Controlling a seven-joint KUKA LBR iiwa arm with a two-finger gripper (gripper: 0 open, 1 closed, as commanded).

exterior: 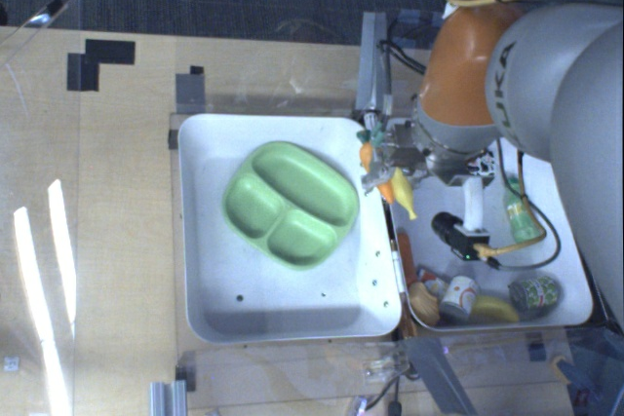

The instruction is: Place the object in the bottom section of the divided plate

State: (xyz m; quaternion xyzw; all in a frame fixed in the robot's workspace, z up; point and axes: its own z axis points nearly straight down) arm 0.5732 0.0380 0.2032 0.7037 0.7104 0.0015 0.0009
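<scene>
I have the claw (382, 172) closed on a yellow-and-orange toy (398, 193) over the divider between the bins, right of frame centre, so I judge this the carry step: next, move left and lower over the green divided plate (291, 202)'s bottom section.

Reaches in from the right, bulky grey link filling the upper right corner. Orange band (466, 63) sits just above the wrist, up and right of the tool. Wrist bends downward and leftward, ending in the tool (382, 172), which points left. Grips a small yellow-orange object (398, 193) between the fingers, its yellow end poking out just below and right of the tool. Carries black cables along the wrist, looping down to the right of the tool. Hangs over the seam between the two bins.
</scene>
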